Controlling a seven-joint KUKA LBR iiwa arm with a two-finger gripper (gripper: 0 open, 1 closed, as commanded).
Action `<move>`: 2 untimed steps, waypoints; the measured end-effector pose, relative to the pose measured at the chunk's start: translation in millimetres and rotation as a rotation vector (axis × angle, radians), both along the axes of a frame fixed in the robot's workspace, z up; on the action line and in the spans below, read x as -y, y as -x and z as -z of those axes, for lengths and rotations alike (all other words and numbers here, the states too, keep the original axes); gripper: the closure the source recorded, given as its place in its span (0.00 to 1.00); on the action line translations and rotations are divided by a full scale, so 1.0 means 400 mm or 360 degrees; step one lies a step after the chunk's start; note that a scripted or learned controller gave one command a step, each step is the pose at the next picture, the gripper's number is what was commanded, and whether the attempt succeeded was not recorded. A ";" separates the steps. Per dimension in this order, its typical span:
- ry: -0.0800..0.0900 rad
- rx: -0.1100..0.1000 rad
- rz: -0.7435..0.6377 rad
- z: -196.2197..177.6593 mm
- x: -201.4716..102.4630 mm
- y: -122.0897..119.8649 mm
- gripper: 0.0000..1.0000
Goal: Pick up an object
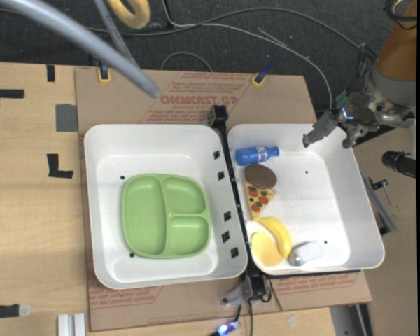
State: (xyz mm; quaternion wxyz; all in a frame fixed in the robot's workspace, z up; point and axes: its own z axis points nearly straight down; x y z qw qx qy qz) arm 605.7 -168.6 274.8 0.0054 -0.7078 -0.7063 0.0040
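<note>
Object candidates all lie in the right bin [336, 208], clustered along its left wall. From far end to near end: a blue bottle [257, 154] lying on its side, touching or just beside the divider between the bins; a brown round cookie-like piece [261, 176] just near of it; a toy pizza slice [258, 198] next, tip pointing toward the near edge; a yellow banana-like piece [271, 240] at the near-left corner; a small grey-white block [307, 252] just beside it, along the near wall. The left bin [105, 187] carries a green divided plate [166, 214], centred.

Gripper [330, 133] hangs over the far-right corner of the right bin, at about rim level. Two dark fingers are splayed well apart, nothing between them. No contact with any object.

Step in hand, by my reading: approach, before any grasp. Nothing is lifted; the task is at its start.

Next move calls for travel toward the left wall of the right bin, then descent over one item. The bottle is nearest, but it sits against the divider, which leaves little room for a finger on that side. The grey-white block stands freer. The pizza slice looks flat and hard to pinch.
</note>
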 end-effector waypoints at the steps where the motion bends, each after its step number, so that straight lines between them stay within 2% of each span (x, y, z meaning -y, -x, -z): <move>1: 0.0004 0.0017 -0.0006 -0.015 -0.001 -0.004 0.00; 2: 0.0002 0.0006 -0.0005 0.148 -0.003 -0.009 0.00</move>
